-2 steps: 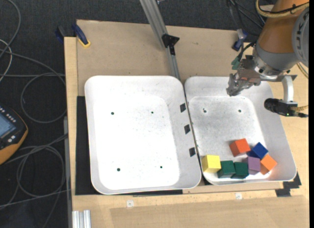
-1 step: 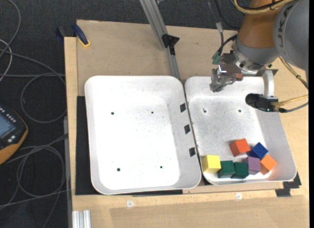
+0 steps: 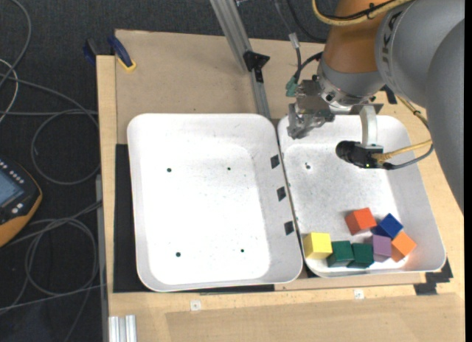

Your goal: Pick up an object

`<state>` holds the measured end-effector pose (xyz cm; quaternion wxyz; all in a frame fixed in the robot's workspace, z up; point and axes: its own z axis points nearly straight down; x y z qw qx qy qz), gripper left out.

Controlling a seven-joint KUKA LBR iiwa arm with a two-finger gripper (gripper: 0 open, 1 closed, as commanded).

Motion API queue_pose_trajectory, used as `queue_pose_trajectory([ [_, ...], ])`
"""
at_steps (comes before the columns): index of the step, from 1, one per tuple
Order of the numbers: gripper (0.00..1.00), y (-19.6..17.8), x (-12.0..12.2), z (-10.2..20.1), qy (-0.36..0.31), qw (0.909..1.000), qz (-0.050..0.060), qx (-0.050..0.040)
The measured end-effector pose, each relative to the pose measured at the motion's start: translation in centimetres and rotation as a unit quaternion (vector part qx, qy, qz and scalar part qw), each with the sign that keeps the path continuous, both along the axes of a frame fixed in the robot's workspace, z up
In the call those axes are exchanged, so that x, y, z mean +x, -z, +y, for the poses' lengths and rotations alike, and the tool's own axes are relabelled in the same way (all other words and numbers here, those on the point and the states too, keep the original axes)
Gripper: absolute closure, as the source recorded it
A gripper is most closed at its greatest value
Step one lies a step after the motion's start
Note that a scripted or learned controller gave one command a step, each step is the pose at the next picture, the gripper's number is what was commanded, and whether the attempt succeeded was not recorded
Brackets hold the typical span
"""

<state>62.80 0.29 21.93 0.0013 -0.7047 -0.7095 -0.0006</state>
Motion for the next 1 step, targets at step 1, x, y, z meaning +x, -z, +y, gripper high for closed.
queue_pose_trajectory([
  [1,1.0,0.1,-0.8,6.12,0.0,1.0,0.0,0.0003],
])
